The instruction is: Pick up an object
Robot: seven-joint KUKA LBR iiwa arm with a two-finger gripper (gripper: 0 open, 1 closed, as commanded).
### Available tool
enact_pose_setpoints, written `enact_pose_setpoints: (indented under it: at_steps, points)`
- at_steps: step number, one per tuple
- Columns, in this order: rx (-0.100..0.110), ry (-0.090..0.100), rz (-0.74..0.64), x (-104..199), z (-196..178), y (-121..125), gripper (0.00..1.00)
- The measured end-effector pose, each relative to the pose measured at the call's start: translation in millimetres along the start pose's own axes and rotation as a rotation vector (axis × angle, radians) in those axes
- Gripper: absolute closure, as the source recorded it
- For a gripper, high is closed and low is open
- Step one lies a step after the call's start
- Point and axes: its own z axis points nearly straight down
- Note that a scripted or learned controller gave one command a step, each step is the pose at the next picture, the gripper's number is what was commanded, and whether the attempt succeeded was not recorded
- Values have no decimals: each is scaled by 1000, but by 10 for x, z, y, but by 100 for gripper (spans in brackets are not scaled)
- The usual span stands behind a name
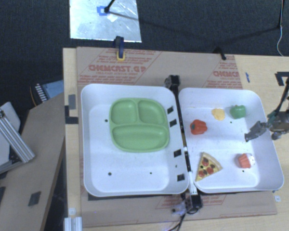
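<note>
At the right edge of the frame, the gripper (254, 132) hovered over the right bin (265, 177); whether it was open or closed could not be told. The nearest object, a red-and-white toy (245, 160), lay at lower right near the bin wall; a descent there risked striking the wall or nudging the toy aside.

green divided plate (138, 125), left bin (94, 177), foil sheet (104, 13)

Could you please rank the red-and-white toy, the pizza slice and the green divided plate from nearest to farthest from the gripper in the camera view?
Measured from the gripper at the right bin's right side:
1. Red-and-white toy, just below it in the right bin.
2. Pizza slice, at the right bin's lower left.
3. Green divided plate, in the left bin.
</note>
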Motion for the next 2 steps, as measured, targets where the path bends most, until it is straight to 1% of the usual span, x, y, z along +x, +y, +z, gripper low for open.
enact_pose_setpoints:
  at_steps: [1,2]
  points:
    - [-11,-3,-4,6,-60,26,0]
    - [-9,-2,-2,17,372,-22,0]
